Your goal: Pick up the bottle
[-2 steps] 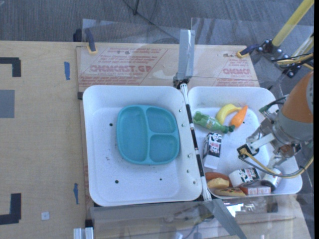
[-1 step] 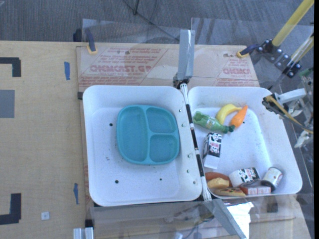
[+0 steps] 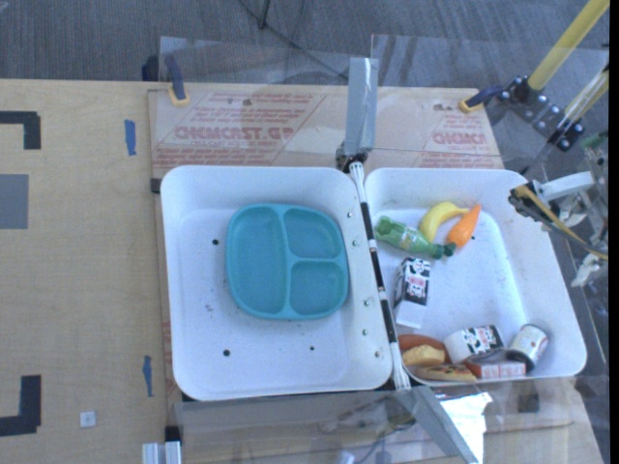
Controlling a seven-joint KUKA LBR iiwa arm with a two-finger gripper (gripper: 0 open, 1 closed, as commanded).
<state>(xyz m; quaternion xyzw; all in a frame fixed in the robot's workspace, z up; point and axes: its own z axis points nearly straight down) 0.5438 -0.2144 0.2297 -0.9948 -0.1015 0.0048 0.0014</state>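
We're seeing the green bottle (image 3: pixel 412 237) lying on its side in the right bin (image 3: pixel 542 288), near the divider. It's sitting just below the banana (image 3: pixel 440 218) and carrot (image 3: pixel 464 226) and above the milk carton (image 3: pixel 415 281). We're not able to tell the gripper's state. The teal plate (image 3: pixel 286 260) is sitting in the left bin (image 3: pixel 193 336).

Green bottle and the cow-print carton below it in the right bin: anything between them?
Camera view: nothing. Bare white bin floor separates the green bottle from the cow-print carton.
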